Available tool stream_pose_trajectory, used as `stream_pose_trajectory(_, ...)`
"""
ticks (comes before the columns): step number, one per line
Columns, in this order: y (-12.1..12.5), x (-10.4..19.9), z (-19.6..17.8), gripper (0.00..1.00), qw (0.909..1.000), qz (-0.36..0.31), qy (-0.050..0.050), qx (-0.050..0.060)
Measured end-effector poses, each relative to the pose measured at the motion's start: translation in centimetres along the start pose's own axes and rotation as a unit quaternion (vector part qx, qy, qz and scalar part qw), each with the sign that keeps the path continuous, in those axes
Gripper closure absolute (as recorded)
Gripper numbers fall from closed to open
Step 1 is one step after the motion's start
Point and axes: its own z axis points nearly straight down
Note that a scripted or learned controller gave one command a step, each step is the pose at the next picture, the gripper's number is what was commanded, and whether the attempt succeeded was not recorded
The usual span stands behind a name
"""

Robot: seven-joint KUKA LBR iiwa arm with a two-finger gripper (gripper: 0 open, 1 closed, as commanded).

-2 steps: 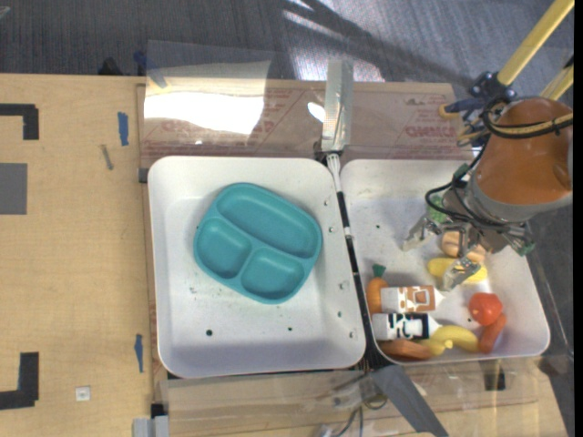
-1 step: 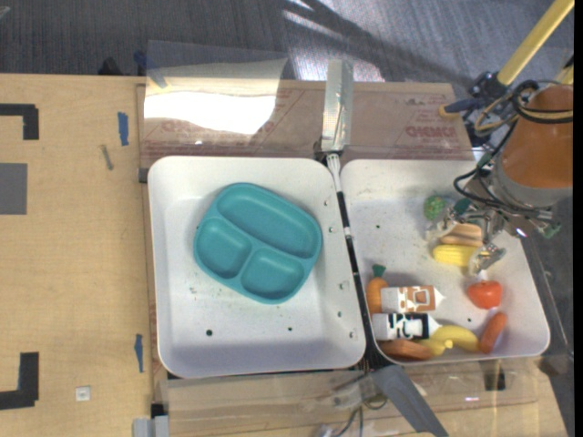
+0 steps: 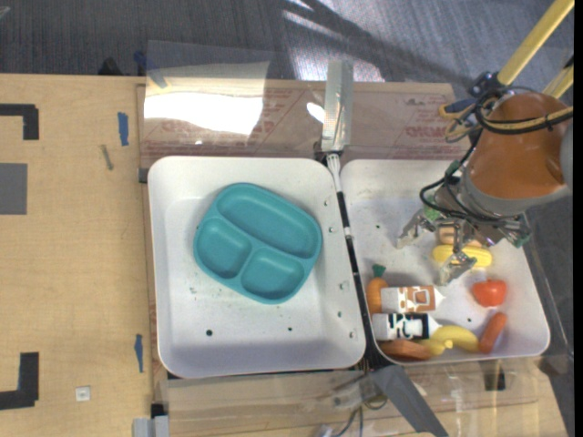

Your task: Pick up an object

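Camera view: gripper [image 3: 446, 238] low in right bin [image 3: 364, 189], fingers spread wide, nothing between them. Yellow toy [image 3: 463, 257] just beneath. Crowded neighbours, tomato [image 3: 489, 291] and carton [image 3: 410, 299], risk a glancing close or a nudge aside.

From my remote seat, the arm [image 3: 519, 148] is cut off by the right edge, so I cannot follow it past the orange band. Its bulk hides the back right corner of the right bin [image 3: 364, 189]. The gripper [image 3: 446, 239] is a tangle of metal and cable from here; I cannot tell how its fingers stand. A yellow item [image 3: 474, 258] sits partly under it, its shape unclear. The print on the small carton [image 3: 410, 299] is too small to read. 1 yellow rod [image 3: 547, 25] leaves the frame at top right.
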Motion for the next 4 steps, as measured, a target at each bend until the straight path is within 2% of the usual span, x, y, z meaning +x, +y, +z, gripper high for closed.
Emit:
stream_pose_trajectory(1, -3.3, 1.9, 0.0, 0.0, 0.9977, -0.068, -0.001, 0.002)
stream_pose_trajectory(2, -0.6, 0.2, -2.4, 0.0, 0.9992, -0.04, 0.001, -0.001)
stream_pose_trajectory(3, -4.3, 4.7, 0.1, 0.0, 0.9993, -0.038, 0.002, 0.0)
stream_pose_trajectory(4, 1.9, 5.6, -0.1, 0.0, 0.9977, -0.068, 0.001, -0.001)
